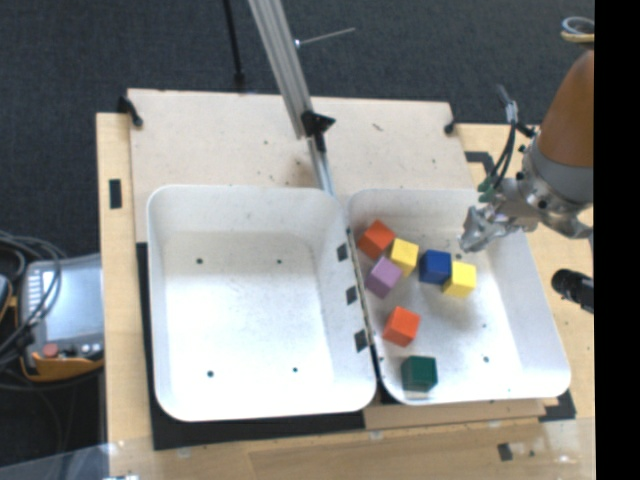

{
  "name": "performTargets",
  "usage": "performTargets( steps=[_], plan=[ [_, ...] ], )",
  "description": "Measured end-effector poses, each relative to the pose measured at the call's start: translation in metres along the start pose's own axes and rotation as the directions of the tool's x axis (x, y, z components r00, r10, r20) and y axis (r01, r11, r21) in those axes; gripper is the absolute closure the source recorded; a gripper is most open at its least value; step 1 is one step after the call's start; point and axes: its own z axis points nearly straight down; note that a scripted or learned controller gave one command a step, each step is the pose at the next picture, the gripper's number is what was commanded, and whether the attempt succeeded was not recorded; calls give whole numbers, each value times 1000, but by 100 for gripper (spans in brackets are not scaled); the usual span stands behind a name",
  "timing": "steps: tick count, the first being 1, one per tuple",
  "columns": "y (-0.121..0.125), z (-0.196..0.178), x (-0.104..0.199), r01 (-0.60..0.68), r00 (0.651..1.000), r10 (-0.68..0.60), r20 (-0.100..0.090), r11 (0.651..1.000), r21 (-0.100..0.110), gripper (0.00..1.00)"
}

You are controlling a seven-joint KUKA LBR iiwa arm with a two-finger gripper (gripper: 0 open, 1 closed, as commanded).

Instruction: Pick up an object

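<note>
Two white bins side by side on the tabletop point(230, 138). Left bin point(180, 218) has only bare white floor with a few dark specks. Right bin point(535, 328) holds seven cubes: orange cube point(377, 238) at upper left near the divider, yellow cube point(404, 254) touching it, purple cube point(382, 277) just below those, blue cube point(435, 267) mid-bin, second yellow cube point(460, 278) touching the blue one on its right, another orange cube point(402, 325) lower down by itself, green cube point(419, 373) near the front rim. Hand point(473, 236) hangs over the right bin's upper right part, just above the blue and second yellow cubes, nothing seen between its fingers; open or closed, cannot tell. Arm point(565, 128) enters from the right over the bin's far corner. Cubes cluster toward the divider; right half of the bin floor is open. Lower orange and green cubes sit apart from the rest, with room around them. Slanted metal rail point(285, 58) crosses behind the bins.
</note>
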Motion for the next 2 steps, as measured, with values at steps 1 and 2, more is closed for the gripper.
performTargets(
  steps=[1,2],
  plan=[
    [15,1,52,0,1000,0,-1,1000,0,100],
    [29,15,90,-1,1000,1,0,1000,3,100]
  ],
)
